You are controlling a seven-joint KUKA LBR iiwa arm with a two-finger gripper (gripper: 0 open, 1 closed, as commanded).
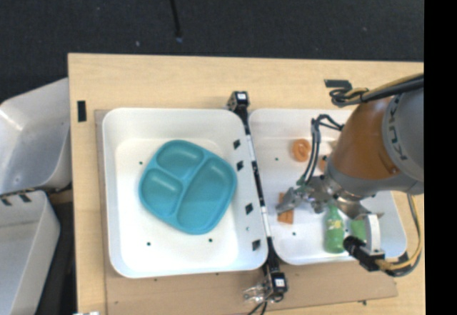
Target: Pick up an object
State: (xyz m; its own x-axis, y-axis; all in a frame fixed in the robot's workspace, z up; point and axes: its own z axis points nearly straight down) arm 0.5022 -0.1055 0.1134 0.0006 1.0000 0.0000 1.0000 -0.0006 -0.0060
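Note:
My gripper (291,201) is low in the right bin (275,135), near its left wall. Right at its tip lies a small brown-orange object (285,216); whether the object sits between the fingers is not clear. A green bottle (333,229) with a yellow label lies just right of the gripper, partly under the wrist. An orange round object (301,149) rests farther back in the same bin. The arm's orange band (364,146) covers much of the bin's right side.
The left bin (118,242) holds a blue divided plate (188,186) near its middle. A ridge with black clips (251,185) separates the two bins. Cables and a white connector (371,231) hang off the wrist at the right bin's front corner.

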